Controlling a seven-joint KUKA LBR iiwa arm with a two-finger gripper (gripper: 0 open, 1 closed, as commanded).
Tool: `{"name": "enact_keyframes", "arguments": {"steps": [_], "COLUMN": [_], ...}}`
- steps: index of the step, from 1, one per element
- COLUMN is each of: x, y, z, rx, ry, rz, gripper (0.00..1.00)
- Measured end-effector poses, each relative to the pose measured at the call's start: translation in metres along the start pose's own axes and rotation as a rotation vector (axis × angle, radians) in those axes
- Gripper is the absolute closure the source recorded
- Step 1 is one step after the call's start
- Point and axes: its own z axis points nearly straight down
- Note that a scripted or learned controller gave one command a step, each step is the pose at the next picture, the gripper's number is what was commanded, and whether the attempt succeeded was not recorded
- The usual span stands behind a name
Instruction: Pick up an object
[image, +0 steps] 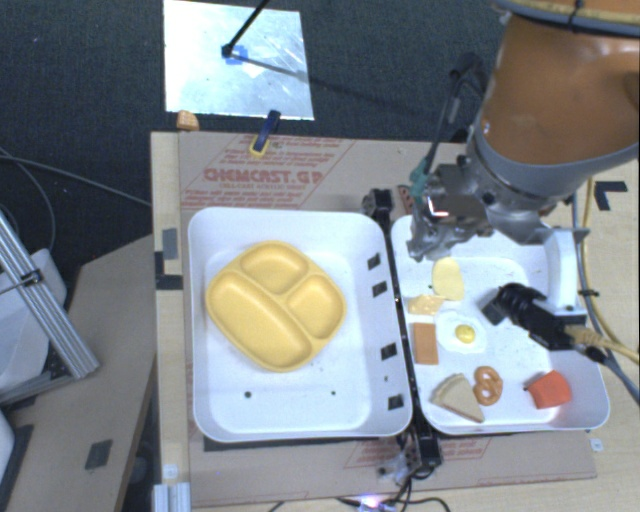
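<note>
My gripper (432, 243) hangs low over the far left corner of the right bin (580, 405), just above a pale yellow chip-shaped piece (448, 278). Nothing shows held in it. Below the chip lie a small cheese slice (427, 304), a fried egg (464, 333) and an orange-brown rectangular slice (425, 343). Nearer the front edge are a pretzel (487, 384), a sandwich wedge (457, 398) and a red-orange block (549, 390).
The left bin (215, 400) holds a yellow divided plate (275, 304). A ridge with black clips (385, 290) separates the two bins. The arm's bulky orange and grey body (560, 90) overhangs the right bin's far side.
</note>
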Motion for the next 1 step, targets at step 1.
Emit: {"name": "enact_keyframes", "arguments": {"steps": [1], "x": [-0.0371], "y": [-0.0009], "z": [-0.0301], "rx": [0.001], "ry": [0.0], "rz": [0.008], "gripper": [1.0]}}
